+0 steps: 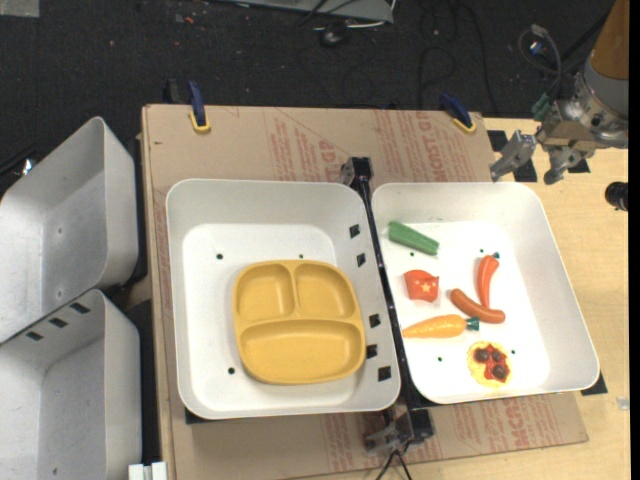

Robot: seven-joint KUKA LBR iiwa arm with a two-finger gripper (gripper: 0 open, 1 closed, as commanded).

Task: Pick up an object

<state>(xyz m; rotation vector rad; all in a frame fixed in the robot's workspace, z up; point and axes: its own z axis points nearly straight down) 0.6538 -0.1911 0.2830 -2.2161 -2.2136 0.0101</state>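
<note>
Nearest the camera, at the lower left: two spare white tubs (60, 298) stacked off the worktop's (300, 133) edge. On the worktop, two shallow white bins side by side, touching along a black-clipped seam.

Left bin (190, 218): yellow three-compartment tray (298, 321), roughly centred, lying flat, its compartments bare.

Right bin (545, 258): six small toy foods, loosely grouped in the middle and lower part.
- Green vegetable piece (413, 237), uppermost, lying at a slant near the seam.
- Red pepper (422, 285) just below the green piece, apart from it.
- Red chilli (486, 278), upright in the view, to the right of the pepper.
- Sausage (477, 306), slanted, its right end just beside the lower end of the chilli.
- Orange carrot (436, 328), lying crosswise, its tip near the left end of the sausage.
- Small yellow disc with red topping (490, 362), lowest, near the bin's front wall.

Hand (532, 163): above the far right corner of the right bin, over the bin's rim and the worktop beyond, well apart from all six foods. Two fingers spread, a visible gap between them, nothing held. Grey wrist with orange band (612, 53) rising to the upper right.
</note>
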